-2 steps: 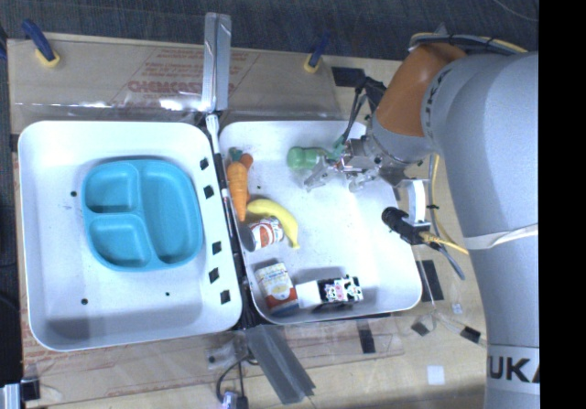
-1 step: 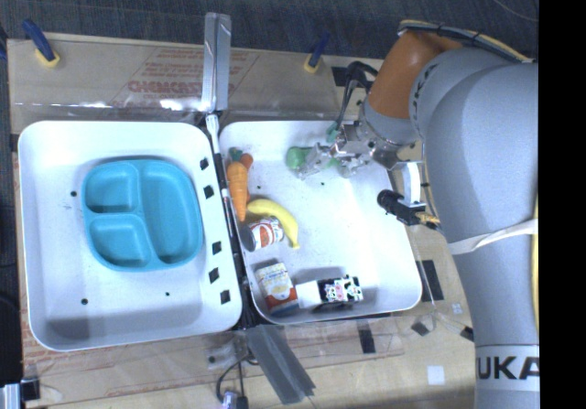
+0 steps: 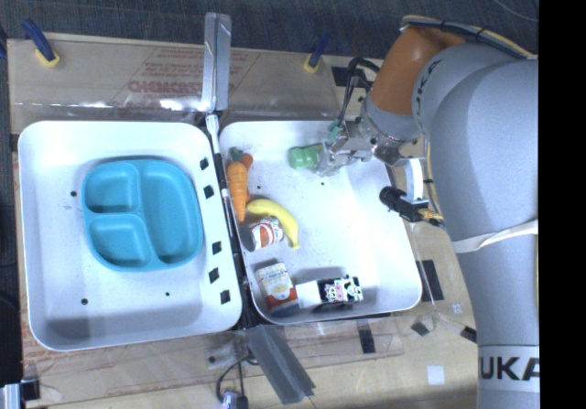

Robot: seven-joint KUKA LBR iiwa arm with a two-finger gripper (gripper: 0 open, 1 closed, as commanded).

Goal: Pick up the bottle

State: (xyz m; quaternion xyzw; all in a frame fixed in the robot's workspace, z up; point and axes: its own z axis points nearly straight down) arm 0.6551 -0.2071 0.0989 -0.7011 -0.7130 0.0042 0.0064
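Bottle [image 3: 305, 156] in right bin [image 3: 389, 242], behind banana [image 3: 275, 216].

A single fixed camera looks down on the bench [image 3: 110, 78] from above, tilted rather than straight overhead: the far edge of the bench lies toward the top of the view and the near edge toward the bottom. It stands back far enough to take in both bins whole, the left bin [image 3: 37, 242] and the right bin [image 3: 389, 261] side by side across the middle, with dark floor beyond the bench along the top. The arm [image 3: 481, 142] comes in from the right and looms large, so it is probably much nearer the lens than the bins. There is no second view to compare.
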